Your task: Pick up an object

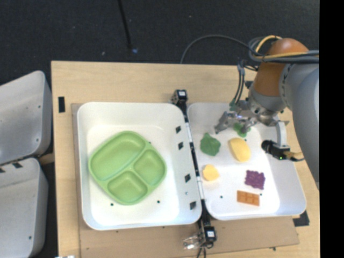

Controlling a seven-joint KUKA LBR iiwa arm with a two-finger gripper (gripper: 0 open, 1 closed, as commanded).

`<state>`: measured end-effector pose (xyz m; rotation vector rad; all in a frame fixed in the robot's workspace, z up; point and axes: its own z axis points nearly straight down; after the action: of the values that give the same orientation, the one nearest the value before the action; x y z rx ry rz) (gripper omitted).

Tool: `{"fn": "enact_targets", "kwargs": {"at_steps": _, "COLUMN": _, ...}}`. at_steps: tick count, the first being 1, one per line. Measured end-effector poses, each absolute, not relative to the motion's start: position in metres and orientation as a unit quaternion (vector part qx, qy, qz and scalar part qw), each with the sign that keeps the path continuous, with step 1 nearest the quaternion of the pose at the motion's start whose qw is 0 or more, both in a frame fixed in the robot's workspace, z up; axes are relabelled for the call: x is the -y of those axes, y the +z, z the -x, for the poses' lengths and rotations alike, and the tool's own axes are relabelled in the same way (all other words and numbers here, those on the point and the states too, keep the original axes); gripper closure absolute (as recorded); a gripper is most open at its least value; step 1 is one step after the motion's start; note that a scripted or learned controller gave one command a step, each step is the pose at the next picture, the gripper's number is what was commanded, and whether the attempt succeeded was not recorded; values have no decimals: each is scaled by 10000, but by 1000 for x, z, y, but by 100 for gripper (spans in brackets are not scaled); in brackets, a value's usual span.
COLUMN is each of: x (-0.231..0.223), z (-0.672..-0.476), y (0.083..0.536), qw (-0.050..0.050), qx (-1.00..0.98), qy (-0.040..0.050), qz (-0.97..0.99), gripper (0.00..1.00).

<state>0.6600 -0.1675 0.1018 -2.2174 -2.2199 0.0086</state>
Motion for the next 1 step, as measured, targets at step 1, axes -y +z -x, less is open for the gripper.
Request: {"fn": "enact_targets", "kwargs": {"at_steps": 1, "x": 168, "z": -662, "y": 114, "qw": 2, "qx": 7079, "qy": 16, "qz": 7063, "gripper": 100}}
